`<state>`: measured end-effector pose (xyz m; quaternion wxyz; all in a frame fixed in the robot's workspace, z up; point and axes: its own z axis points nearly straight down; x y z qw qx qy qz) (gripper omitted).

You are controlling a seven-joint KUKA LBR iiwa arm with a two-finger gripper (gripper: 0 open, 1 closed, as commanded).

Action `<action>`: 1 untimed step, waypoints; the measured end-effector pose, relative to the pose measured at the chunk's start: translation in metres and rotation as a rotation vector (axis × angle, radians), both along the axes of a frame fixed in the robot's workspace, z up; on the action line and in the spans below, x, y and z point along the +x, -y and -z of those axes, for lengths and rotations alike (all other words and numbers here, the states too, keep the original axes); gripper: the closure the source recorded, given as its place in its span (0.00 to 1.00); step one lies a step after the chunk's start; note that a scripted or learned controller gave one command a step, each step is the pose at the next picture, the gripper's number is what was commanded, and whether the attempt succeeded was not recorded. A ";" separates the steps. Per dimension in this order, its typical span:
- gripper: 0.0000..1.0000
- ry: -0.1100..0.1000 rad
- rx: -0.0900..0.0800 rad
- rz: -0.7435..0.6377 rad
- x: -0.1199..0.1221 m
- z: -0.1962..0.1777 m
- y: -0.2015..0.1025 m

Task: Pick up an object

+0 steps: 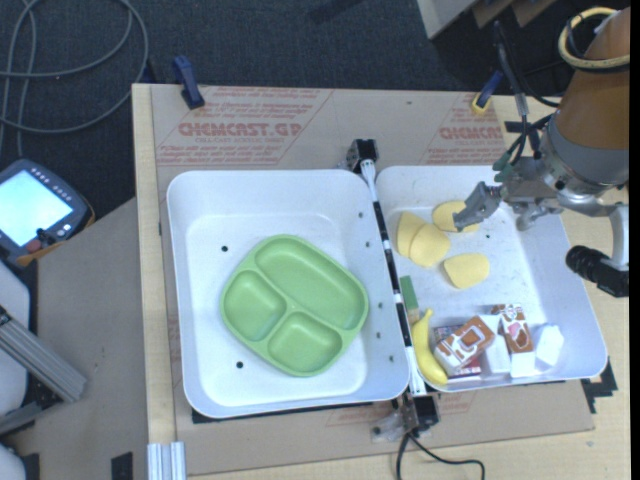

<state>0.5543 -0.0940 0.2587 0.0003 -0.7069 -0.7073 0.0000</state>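
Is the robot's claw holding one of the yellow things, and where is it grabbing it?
It cannot be told. The gripper is down in the right bin right beside a yellow piece, but nothing plainly shows between its tips.

Two white bins [190,208] — one green tray [293,304], four yellow pieces [466,269], one banana [428,353], two cartons [464,345].

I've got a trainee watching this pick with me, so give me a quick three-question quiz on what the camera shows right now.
1. True or false: the green divided plate lies in the left bin.
2. Which lies at the near-left corner of the right bin? A) a banana B) a blue cup C) a spoon
3. Fill in: the pincer hangs over the pale ____ pieces in the right bin.

Key: 1 true. 2 A, the banana. 3 yellow.
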 end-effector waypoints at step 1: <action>0.00 -0.001 0.000 0.002 -0.035 0.090 0.021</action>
